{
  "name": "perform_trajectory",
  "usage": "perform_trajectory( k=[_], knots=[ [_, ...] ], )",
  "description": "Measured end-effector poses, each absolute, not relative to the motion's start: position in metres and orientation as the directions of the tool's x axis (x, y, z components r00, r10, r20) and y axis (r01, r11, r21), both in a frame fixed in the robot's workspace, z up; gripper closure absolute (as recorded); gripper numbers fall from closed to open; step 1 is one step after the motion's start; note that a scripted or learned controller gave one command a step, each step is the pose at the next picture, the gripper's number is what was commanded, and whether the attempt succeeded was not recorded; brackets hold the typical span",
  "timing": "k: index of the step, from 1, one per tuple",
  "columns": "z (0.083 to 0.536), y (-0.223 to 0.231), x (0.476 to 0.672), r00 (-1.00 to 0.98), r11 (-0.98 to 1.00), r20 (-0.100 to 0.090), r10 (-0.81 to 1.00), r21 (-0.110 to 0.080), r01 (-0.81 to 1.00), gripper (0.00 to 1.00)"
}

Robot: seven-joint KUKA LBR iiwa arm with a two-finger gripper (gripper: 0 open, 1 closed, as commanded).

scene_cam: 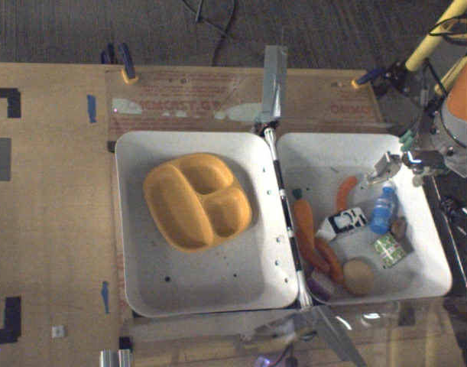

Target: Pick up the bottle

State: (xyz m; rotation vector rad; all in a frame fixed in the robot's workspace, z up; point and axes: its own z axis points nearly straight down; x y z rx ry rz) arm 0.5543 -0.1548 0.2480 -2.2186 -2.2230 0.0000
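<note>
Gripper (387, 167) (jaw state unreadable) hovers seemingly just above the blue bottle (383, 210).

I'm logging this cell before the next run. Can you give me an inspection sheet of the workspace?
Surface: wooden bench bearing left bin and right bin.
Job's things: blue bottle in right bin, near its right wall.
Clutter: yellow divided plate in left bin; carrots, white-and-black carton, green packet, round tan item in right bin.
Grippers: gripper above right bin, just beyond the bottle, holding nothing seen.
Cables: black cable on the floor.
Surroundings: dark carpet; blue clamps at the bench's far edge.
</note>
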Motion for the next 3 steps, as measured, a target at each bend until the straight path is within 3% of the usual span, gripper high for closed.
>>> perform_trajectory(
  k=[1, 2, 3],
  knots=[
    [0.225, -0.154, 0.559, -0.066, 0.066, 0.001, 0.998, -0.001, 0.998, 0.00],
    [0.087, -0.186, 0.568, 0.150, -0.150, 0.000, 0.989, 0.005, 0.989, 0.00],
    [0.097, -0.186, 0.569, 0.151, -0.151, 0.001, 0.989, 0.008, 0.989, 1.00]
  ],
)
